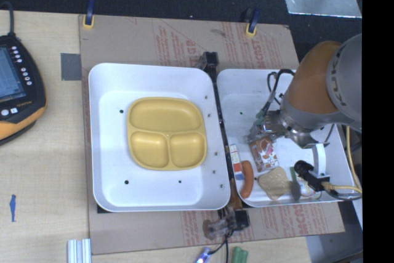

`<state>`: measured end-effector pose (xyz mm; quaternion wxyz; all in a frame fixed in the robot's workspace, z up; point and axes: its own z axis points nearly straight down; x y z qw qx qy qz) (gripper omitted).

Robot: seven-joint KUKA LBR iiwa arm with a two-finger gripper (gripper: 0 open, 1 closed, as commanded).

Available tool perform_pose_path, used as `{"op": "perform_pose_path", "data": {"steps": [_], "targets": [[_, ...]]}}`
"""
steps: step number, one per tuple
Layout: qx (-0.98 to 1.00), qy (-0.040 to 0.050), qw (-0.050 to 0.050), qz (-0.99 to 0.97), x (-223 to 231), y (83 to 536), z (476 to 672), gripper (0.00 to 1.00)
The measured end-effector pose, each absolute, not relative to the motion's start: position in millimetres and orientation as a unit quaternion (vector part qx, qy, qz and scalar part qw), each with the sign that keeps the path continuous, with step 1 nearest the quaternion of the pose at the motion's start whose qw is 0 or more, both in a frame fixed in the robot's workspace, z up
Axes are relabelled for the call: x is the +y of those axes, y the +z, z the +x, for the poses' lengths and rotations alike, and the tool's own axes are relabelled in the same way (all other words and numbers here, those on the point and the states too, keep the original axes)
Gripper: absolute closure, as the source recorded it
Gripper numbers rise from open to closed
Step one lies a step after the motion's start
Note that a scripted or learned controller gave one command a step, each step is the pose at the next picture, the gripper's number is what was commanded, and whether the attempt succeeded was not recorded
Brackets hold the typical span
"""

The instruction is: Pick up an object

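The gripper [263, 127] is seen low in the right bin [243, 86], just above a small printed packet [265, 154]. Whether it is open or shut cannot be told, because the arm [320, 86] hides much of it. Nothing is seen held in it. Below the packet a tan lump [274, 183] is seen. Left of the packet an orange sausage [247, 178] is laid by the bin wall. A yellow divided plate [167, 132] is set in the left bin [111, 182], well left of the packet.

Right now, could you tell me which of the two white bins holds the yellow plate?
The left bin holds the yellow plate; the right bin holds small items.
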<state>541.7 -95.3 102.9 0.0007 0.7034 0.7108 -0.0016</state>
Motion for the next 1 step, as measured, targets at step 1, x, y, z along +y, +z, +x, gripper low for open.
{"op": "perform_pose_path", "data": {"steps": [1], "targets": [[0.709,0.0000,-0.001,0.706,-37.0,192.3,561.2,1.00]]}}
